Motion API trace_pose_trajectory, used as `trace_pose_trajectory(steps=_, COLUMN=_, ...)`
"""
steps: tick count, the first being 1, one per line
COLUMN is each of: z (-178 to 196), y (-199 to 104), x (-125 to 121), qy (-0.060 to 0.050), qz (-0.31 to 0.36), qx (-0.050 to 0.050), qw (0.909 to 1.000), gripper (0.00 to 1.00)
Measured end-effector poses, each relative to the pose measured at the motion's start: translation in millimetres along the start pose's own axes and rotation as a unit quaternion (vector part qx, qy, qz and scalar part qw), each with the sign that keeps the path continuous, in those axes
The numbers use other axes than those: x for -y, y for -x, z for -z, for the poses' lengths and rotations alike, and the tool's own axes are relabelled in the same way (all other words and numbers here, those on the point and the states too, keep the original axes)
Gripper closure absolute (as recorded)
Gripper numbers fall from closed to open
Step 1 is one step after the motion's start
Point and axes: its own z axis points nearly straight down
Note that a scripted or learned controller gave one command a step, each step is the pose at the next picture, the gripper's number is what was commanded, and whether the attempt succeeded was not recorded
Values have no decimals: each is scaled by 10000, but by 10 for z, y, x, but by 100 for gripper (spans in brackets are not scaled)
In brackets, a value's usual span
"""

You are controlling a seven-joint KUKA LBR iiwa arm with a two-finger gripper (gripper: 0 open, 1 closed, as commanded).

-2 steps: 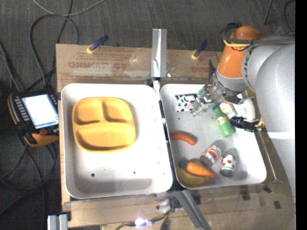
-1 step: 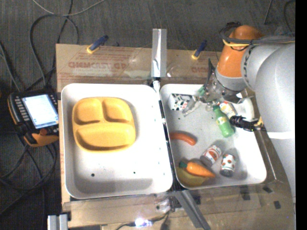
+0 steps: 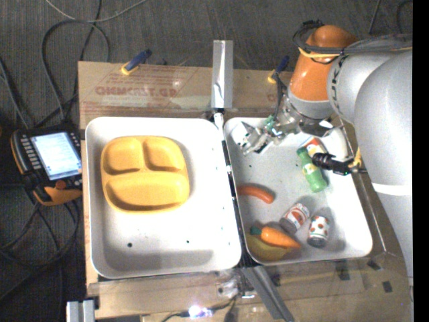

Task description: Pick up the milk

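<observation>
The hand (image 3: 253,139) hangs over the far left corner of the right bin (image 3: 362,243), and whether it is apart or together cannot be told from this slanted view; nothing shows between its tips. Which item in that bin is the milk is hard to say. A green bottle (image 3: 312,173) lies near the bin's far right side, just beside the hand's black cable. A sausage (image 3: 256,193) lies near the bin's left wall. Toward the bin's near edge sit two small cans (image 3: 295,217), with a carrot (image 3: 277,237) resting on a banana (image 3: 263,250). In the left bin (image 3: 157,250), beside the right bin, lies a yellow divided tray (image 3: 145,173).
</observation>
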Motion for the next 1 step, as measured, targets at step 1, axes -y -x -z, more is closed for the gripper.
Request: trace_pose_trajectory(steps=1, z=-225, y=125, x=37, qy=-40, qz=-35, qx=-11, qw=10000, gripper=0)
